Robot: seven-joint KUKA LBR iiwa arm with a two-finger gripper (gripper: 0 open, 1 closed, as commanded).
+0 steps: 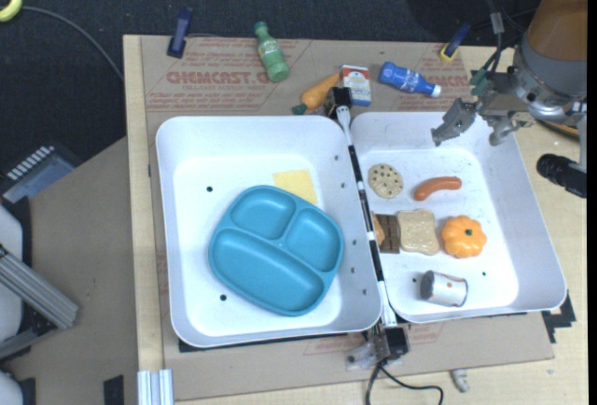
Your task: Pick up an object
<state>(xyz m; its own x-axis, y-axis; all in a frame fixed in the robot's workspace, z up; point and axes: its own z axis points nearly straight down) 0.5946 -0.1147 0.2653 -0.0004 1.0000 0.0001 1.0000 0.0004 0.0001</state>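
Overhead view, reach stage: gripper point(474, 120) poised above the far end of the right bin point(522, 235), fingers spread apart, holding nothing. Nearest to the gripper, a sausage point(437, 188); beyond it a cookie point(384, 179), toast point(417, 230), small pumpkin point(464, 237) and metal can point(441, 288). Next, probably: lowering over the sausage, then closing. Left bin point(187, 151): blue divided plate point(275, 249) and yellow cheese slice point(297, 183).
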